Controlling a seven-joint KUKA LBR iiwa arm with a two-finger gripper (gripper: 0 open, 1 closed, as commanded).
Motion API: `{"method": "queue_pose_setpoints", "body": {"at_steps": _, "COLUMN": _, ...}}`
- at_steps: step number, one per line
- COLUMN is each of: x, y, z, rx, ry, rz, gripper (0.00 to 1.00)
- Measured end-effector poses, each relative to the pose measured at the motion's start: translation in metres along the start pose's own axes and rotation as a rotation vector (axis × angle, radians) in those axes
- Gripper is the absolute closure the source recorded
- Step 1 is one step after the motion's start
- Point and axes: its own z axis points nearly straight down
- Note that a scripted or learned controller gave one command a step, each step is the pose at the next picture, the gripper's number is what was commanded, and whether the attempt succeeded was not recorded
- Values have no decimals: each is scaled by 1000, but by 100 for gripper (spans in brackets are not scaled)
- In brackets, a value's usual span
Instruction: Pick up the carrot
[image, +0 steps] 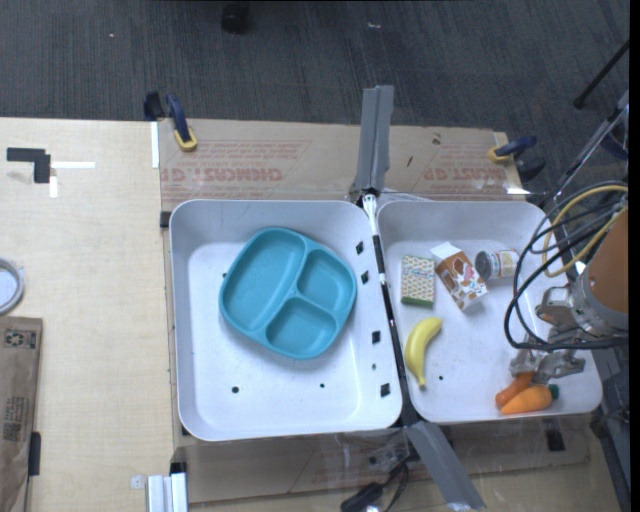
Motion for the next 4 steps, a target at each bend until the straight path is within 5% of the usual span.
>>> {"method": "queue_pose_setpoints", "body": {"at_steps": 3, "x": -2, "y": -1, "z": -18, "rx": -2, "ry": -4, "rz": -56, "gripper": 100}}
{"method": "queue_pose_setpoints", "body": {"at_steps": 4, "x": -43, "y": 34, "z": -120, "rx": 1, "ry": 6, "rz": 156, "gripper": 100}}
